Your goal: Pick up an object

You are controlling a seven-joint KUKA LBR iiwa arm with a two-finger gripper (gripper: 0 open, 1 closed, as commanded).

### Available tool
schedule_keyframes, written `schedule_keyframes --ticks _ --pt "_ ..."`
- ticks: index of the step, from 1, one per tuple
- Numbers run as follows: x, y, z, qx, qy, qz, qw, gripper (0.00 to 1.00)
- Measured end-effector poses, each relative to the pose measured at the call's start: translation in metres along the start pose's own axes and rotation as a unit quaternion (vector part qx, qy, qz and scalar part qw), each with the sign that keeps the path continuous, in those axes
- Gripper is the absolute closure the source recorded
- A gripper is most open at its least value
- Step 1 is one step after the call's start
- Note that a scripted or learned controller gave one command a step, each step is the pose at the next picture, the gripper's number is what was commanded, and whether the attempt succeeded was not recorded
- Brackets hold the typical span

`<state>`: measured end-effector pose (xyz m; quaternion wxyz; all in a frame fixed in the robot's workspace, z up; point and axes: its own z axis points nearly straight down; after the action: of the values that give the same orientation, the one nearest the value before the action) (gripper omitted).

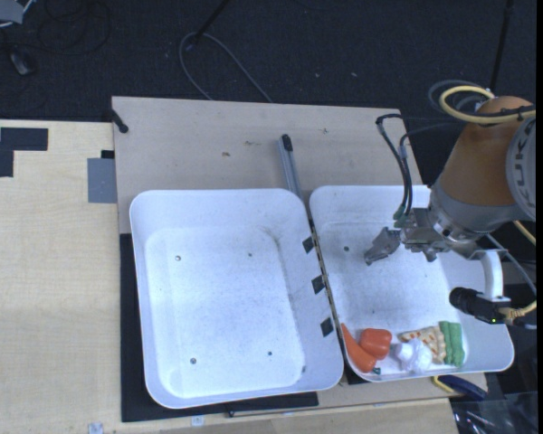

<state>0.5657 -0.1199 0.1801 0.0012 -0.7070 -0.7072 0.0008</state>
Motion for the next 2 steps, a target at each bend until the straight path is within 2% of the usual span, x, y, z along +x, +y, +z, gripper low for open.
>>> schedule_keyframes --ticks 1,2 --pt "-0.005 0.042 0.064 0.002 0.000 0.020 0.9998 0.00" --pt "-0.006 0.043 0.051 -0.001 0.000 0.021 0.9998 1.00"
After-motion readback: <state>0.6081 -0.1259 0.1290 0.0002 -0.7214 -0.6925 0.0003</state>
